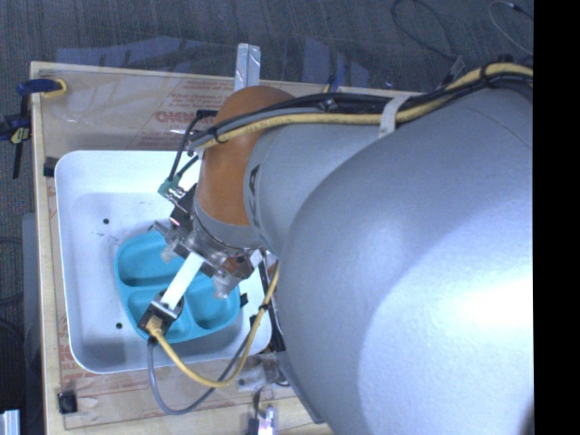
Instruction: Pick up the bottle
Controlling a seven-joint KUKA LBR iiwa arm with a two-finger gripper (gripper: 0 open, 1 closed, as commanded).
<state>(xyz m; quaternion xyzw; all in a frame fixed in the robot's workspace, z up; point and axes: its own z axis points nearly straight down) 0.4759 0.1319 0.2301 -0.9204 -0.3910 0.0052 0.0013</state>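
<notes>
My gripper hangs low over a blue divided dish that lies in the left white bin. The orange wrist band sits just above it. A white bar with a dark end slants from the wrist across the dish toward the bin's front. Something small and pale sits by the wrist over the dish's right compartment; I cannot tell what it is. The wrist covers the dish's upper right part.
The grey arm covers the view's right half, hiding whatever lies beneath. A yellow cable loops over the left bin's front rim. The wooden bench edge runs behind the bin, with a blue clamp at the far left corner.
</notes>
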